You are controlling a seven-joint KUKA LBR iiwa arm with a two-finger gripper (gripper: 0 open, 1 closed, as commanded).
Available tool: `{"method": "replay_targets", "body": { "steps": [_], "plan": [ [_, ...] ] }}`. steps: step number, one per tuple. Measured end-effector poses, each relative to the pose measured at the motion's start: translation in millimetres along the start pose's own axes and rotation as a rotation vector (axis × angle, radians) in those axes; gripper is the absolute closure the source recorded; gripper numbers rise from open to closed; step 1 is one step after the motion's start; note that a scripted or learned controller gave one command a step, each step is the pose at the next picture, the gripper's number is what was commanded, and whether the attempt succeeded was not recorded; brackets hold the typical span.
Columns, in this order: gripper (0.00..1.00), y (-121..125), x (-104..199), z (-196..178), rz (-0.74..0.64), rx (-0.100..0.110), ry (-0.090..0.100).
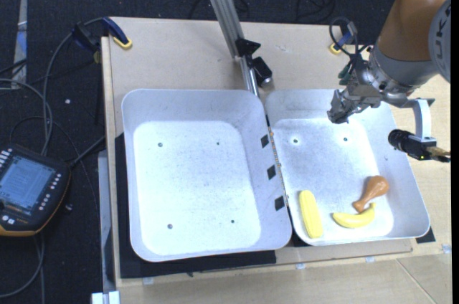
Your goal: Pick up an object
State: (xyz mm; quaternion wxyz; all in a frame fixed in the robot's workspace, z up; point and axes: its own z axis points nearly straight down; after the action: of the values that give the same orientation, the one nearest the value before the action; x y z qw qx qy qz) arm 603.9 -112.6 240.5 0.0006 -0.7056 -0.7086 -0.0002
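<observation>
Banana point(353, 219), corn point(310, 214) & drumstick point(373, 191) lie near bin point(324, 152) front, well apart from gripper point(340, 112) w/ claw state unclear, nothing visibly held; descent here risks grabbing air.

The surface point(186, 55) is a pale tan board, bare along its far edge. Two shallow white bins sit on it side by side, their inner rims touching. The left bin point(143, 105) covers much of the near left part; the right bin point(287, 105) lies beside it. A blue and yellow clamp point(115, 32) grips the far left corner, another clamp point(343, 37) the far right.
</observation>
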Motion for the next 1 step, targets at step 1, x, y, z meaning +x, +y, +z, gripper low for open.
{"method": "replay_targets", "body": {
  "steps": [1],
  "plan": [
    [1.00,18.2,53.5,-7.2,0.000,-0.001,0.000]
  ]
}}
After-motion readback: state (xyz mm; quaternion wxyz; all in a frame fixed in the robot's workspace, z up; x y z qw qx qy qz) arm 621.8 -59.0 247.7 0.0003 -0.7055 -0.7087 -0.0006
